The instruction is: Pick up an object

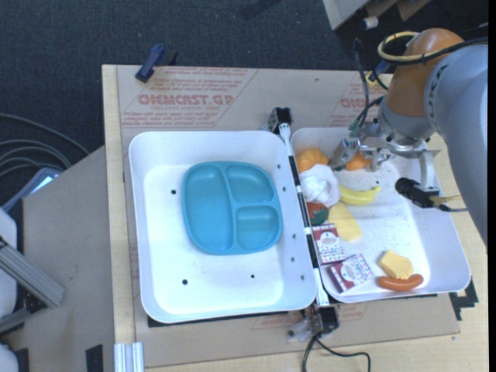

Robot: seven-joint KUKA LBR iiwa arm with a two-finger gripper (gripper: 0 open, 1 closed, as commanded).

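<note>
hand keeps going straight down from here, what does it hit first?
Most likely the small orange fruit right beneath the hand, with the banana just in front of it. Depth is hard to judge from this slanted view, so it may already be touching the pile.

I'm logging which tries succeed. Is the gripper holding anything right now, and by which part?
It cannot be told. The gripper is down among the toy food at the far end of the right bin, close above a banana, but no item shows gripped.
</note>
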